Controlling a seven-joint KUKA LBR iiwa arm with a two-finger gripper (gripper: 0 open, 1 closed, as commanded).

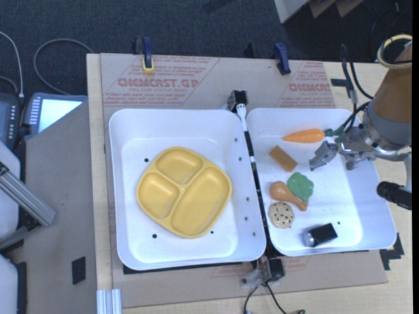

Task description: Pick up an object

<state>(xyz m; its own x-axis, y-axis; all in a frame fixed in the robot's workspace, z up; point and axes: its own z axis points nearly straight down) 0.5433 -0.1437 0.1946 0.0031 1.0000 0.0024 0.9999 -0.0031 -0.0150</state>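
Arm comes in from the right edge, gripper (335, 154) hovering low over the right bin (366, 231) with fingers spread and nothing between them. The carrot (304, 136) lies just upper-left of it.

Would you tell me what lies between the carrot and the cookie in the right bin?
In the camera view, the brown block and the chicken drumstick lie between the carrot and the cookie.

Even, bright overhead light on the white bins (124, 175), soft shadows, slight overall softness, dim surrounding floor (65, 12).
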